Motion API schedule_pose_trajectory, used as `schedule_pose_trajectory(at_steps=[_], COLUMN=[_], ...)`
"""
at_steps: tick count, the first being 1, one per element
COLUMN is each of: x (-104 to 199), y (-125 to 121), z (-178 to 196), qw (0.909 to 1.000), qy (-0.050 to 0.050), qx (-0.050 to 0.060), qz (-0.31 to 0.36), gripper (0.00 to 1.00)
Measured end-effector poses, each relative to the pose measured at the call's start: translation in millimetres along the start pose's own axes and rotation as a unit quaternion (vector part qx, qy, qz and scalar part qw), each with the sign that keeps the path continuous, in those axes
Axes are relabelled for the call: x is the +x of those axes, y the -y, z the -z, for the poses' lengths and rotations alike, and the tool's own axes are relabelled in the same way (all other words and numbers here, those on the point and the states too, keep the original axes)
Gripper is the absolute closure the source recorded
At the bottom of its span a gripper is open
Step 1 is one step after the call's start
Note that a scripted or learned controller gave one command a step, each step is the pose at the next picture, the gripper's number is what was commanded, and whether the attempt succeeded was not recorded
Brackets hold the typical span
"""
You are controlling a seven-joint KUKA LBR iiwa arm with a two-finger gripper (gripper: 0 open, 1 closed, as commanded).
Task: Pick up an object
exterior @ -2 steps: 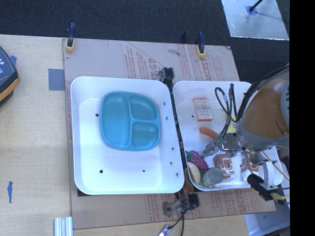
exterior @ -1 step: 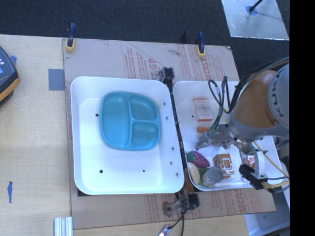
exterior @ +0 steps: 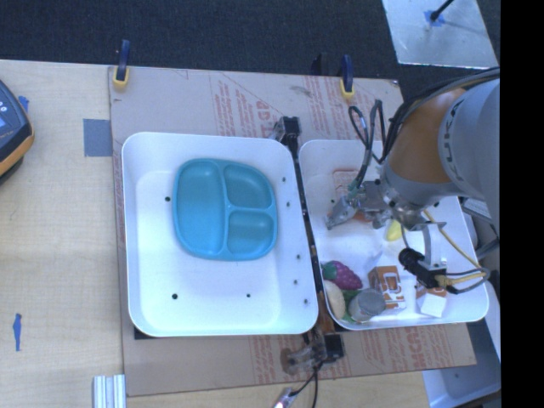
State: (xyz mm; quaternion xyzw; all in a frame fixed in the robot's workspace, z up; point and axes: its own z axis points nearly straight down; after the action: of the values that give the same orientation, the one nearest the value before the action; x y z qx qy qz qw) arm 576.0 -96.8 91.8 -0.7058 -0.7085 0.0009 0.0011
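Right bin (exterior: pixel 476 313), pincer (exterior: pixel 344 213) low, purple object (exterior: pixel 342 273) below-near it

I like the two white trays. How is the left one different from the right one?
The left bin holds one blue divided plate; the right bin holds several small things. The gripper hangs over the right bin, not the left bin. Both are shallow and white.

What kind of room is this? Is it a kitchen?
Probably not a kitchen; it looks like a robot lab bench. A grey and orange robot arm reaches over two white bins, clamps hold cardboard down, and cables trail around.
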Motion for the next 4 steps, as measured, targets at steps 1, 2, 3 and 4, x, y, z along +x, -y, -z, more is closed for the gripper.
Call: schedule_pose_trajectory(at_steps=[1, 2, 3, 4], x=[-13, -52, -101, -116], y=[-63, -80, -37, -76], z=[0, 1, 0, -1], qw=[1.0, 1.0, 1.0, 1.0], qy=[0.0, 0.0, 0.0, -0.002], qx=[0.001, 0.0, 0.0, 0.009], qz=[0.0, -0.001, -0.001, 0.001], gripper=[0.0, 0.0, 0.0, 0.0])
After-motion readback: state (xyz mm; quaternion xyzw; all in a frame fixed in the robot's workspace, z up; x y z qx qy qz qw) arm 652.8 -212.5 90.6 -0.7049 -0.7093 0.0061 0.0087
